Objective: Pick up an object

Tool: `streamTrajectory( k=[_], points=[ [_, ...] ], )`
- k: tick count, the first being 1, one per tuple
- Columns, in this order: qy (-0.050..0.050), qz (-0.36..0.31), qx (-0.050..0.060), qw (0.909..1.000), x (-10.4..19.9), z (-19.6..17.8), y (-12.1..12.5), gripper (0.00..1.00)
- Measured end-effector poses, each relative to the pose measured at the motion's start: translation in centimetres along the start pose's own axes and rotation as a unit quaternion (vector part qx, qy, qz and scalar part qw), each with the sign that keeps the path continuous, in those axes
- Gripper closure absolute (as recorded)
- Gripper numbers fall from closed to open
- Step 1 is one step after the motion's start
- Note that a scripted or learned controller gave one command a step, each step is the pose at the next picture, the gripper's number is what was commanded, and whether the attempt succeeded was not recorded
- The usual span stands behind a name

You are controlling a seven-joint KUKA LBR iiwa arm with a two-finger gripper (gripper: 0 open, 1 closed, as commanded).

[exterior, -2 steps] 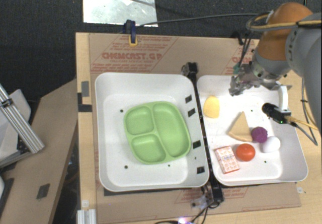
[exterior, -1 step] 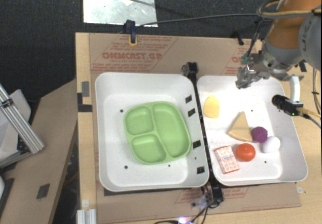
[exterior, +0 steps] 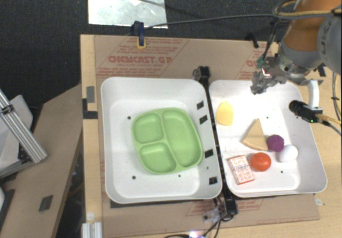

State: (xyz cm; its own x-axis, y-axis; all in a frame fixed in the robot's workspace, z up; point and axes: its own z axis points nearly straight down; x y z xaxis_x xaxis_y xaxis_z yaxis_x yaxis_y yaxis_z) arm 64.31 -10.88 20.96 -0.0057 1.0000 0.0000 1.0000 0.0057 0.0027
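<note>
Up at the far edge of the right-hand shallow white plastic bin [exterior: 307, 148] hangs the two-finger gripper [exterior: 258, 88]; whether it is parted or closed cannot be told, and nothing shows in its grasp. Nearest it lies the pale yellow egg-shaped toy [exterior: 225, 113], probably light, hard and slick, so best pinched across its narrow middle. Beyond sit the tan wedge of toy cheese [exterior: 255, 136], whose flat sides should offer a surer hold, the small purple ball [exterior: 275, 143], the white egg [exterior: 289, 153], the red tomato-like ball [exterior: 260, 162] and the flat red-and-white printed carton [exterior: 241, 169], lying low and likely awkward to pinch. The bin floor looks smooth. In the left white bin [exterior: 115, 124] rests a green three-compartment plastic tray [exterior: 166, 140]; both bins stand on a brown board [exterior: 160, 55].
</note>
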Motion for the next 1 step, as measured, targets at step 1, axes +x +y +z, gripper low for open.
streamTrajectory(
  k=[1],
  points=[
    [0.000,-0.001,0.002,1.0000,4.27,-0.10,-2.98,1.00]
  ],
)
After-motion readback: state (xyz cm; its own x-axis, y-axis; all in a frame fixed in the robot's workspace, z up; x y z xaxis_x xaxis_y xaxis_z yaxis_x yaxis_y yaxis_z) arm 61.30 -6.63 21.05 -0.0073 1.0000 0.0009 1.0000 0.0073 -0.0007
